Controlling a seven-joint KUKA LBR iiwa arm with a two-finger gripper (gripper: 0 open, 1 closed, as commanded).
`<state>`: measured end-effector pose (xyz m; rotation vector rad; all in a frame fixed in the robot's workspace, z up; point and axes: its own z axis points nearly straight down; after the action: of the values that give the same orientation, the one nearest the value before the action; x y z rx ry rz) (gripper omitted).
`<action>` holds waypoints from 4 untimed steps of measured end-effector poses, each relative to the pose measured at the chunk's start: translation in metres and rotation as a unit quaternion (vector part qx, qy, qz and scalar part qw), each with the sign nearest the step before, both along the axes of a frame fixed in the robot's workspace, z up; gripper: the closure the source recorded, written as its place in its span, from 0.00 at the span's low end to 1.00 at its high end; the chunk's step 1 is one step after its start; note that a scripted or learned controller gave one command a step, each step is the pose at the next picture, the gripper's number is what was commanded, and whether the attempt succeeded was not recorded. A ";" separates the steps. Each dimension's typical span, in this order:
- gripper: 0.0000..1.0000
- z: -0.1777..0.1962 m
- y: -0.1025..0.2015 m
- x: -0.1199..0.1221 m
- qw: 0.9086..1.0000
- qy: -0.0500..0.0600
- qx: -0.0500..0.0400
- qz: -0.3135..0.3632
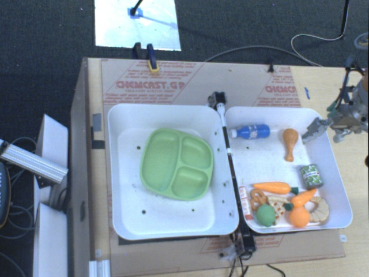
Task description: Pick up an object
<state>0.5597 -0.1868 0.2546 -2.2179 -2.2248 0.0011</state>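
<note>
My gripper (327, 133) hangs over the far right rim of the right bin (340, 180), open, with nothing between its fingers. The right bin holds a blue bottle (251, 132) lying at the far left and a toy drumstick (290, 143) just left of the gripper. A small green can (311, 176) sits below the gripper. Along the near edge lie a carrot (272, 187), a pretzel (258, 197), a green ball (266, 214), an orange (298, 217) and a second carrot (304, 198), packed close together.
A green divided plate (177, 164) lies in the left bin (124, 172). A black divider (228, 154) runs between the bins. The middle of the right bin floor is bare. Cables trail on the dark floor beyond the bench.
</note>
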 end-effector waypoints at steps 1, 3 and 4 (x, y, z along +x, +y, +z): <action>0.00 -0.174 0.000 0.076 1.000 -0.001 0.000 0.001; 1.00 -0.089 0.021 0.052 1.000 -0.003 0.000 0.001; 1.00 0.006 0.049 0.113 1.000 -0.007 -0.001 0.003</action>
<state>0.6725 -0.1376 0.2608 -2.2188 -2.2388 -0.0122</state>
